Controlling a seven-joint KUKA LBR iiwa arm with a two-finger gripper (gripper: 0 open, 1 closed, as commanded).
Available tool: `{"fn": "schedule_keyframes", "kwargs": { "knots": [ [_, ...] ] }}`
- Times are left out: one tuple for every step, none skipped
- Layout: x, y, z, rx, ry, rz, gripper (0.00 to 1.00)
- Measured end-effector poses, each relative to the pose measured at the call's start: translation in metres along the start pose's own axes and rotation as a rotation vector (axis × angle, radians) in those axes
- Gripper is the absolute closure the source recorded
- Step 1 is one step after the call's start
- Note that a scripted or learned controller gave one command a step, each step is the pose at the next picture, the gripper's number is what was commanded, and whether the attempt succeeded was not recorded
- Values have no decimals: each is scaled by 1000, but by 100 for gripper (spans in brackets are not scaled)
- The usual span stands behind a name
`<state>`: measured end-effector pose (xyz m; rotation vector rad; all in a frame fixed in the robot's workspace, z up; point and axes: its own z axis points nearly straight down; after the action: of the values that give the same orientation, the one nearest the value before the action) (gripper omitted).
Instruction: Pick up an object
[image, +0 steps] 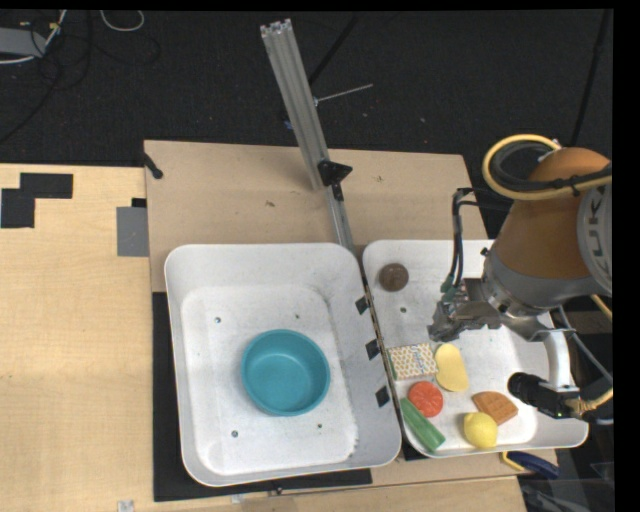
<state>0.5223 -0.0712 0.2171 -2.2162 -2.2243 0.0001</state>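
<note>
— Where is the gripper (450, 322)?

— Low over the right bin (420, 262), just above a pale yellow piece (451, 367); whether it grips anything cannot be told.

— What else lies there?

— A brown disc (393, 276), patterned block (412, 360), red ball (426, 399), green pepper (423, 428), lemon (480, 430), orange wedge (494, 406). A teal bowl (286, 372) sits in the left bin (200, 290).

We see pale yellow oval fruit (452, 367) lying flat in right bin, beside red round tomato-like piece (426, 398), just below pincer (447, 325).
</note>
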Motion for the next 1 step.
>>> {"fn": "schedule_keyframes", "kwargs": {
  "knots": [
    [50, -3, 8, 1, 0, 1, 100]
  ]
}}
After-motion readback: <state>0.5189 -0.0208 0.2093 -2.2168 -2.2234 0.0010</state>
